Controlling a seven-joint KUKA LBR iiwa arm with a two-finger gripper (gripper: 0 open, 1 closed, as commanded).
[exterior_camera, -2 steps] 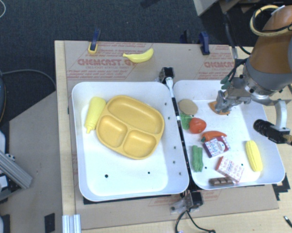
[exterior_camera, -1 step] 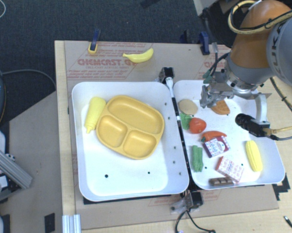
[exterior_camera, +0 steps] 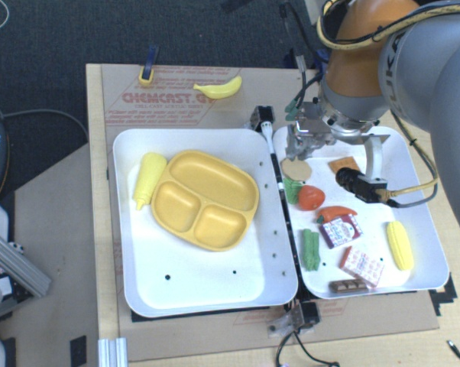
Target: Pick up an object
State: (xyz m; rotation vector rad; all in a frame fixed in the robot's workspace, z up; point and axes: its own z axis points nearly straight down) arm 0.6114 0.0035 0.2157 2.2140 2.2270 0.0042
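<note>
Reaching in from the right, the arm (exterior_camera: 383, 44) hangs its jaws (exterior_camera: 302, 145) over the top left corner of the right bin (exterior_camera: 429, 228); whether they are spread or pressed together I cannot tell, since the wrist hides them. Just below them lies a pale flat disc (exterior_camera: 296, 170), and just below that a red tomato (exterior_camera: 312, 197) touching something green (exterior_camera: 293, 192) that is half covered. Lower in that bin, a corn cob (exterior_camera: 400, 244) lies with its long axis running up and down near the right wall, tilted slightly. A green pod (exterior_camera: 310, 248) lies the same way by the left wall. Between them sit a red pepper (exterior_camera: 337, 213), a glossy packet (exterior_camera: 340, 232) and a red-and-white checked packet (exterior_camera: 362, 265) (print too small to read). A brown bar (exterior_camera: 348, 286) lies level at the bottom rim. Left of that bin, a second bin (exterior_camera: 138, 281) holds a smooth yellow tray (exterior_camera: 205, 199) with three wells.
</note>
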